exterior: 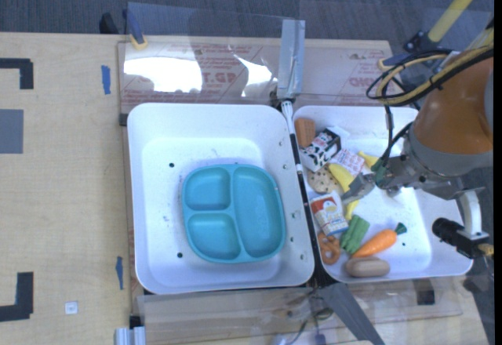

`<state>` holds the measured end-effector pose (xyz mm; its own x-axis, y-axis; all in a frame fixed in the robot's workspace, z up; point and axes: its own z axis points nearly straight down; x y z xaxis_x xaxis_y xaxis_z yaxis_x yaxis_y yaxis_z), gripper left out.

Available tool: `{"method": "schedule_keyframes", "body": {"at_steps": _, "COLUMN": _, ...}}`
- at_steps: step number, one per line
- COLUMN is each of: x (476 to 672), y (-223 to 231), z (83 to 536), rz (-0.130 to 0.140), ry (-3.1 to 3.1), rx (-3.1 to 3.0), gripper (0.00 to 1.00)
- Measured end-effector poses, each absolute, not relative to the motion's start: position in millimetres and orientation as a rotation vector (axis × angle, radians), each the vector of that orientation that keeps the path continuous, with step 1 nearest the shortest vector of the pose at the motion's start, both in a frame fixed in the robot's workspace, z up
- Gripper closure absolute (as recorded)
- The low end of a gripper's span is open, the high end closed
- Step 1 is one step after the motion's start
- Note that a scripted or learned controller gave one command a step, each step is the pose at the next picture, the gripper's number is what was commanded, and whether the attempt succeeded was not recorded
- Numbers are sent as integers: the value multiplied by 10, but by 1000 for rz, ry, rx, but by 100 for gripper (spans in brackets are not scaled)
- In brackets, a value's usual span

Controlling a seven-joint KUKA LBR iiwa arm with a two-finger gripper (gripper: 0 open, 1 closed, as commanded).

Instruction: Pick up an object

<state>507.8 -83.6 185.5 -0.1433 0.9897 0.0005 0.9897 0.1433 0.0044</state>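
Your tool [362, 185] hovers over toy food in right bin [416, 118]; grip state unclear. Blue tray [233, 212] in left bin [157, 132].

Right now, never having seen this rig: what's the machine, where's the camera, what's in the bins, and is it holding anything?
One camera, fixed above the bench, looks down at a slant. The grey robot arm with the orange band reaches in from the right. Its two-finger hand sits low over the right shallow white bin, among the toys. I cannot tell from this view whether it has gripped anything.

That bin holds small toy foods: an orange plastic carrot, a green toy vegetable, a brown oval toy, a black-and-white cow-patterned carton and a yellow piece.

The left shallow white bin holds a turquoise three-compartment plastic plate.
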Motion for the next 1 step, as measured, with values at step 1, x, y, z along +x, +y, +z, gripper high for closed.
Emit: {"method": "schedule_keyframes", "body": {"at_steps": 1, "x": 5364, "y": -983, "z": 1006, "rz": 11, "ry": 2303, "rx": 2122, "gripper": 0}}
